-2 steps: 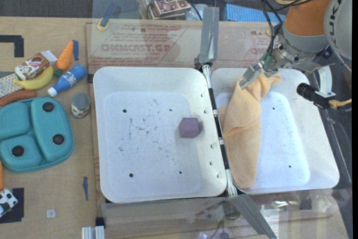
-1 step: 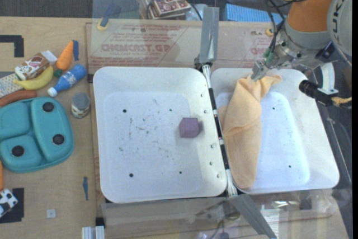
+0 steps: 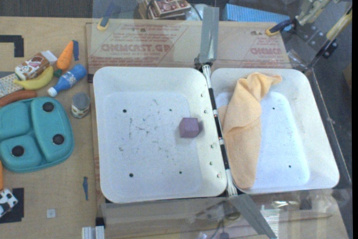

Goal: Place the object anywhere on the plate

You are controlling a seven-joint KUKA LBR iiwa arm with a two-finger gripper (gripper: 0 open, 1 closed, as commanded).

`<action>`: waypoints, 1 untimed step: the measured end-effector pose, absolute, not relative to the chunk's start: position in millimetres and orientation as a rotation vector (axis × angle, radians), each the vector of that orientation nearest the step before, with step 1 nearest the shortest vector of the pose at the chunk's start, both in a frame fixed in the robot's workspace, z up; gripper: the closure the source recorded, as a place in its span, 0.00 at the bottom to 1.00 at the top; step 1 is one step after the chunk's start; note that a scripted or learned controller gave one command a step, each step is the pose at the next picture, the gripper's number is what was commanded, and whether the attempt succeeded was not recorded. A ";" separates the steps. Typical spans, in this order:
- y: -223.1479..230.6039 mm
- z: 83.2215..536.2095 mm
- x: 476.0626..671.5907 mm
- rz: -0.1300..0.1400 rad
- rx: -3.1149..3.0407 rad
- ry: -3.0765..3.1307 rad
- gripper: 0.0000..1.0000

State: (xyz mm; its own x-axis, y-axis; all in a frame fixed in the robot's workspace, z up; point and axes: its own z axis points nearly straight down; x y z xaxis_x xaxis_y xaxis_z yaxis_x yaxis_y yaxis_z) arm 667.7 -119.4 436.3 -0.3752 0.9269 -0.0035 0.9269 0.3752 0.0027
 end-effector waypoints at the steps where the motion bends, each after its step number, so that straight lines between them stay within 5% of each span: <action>1: -207.2 435.5 667.4 0.000 2.010 2.406 1.00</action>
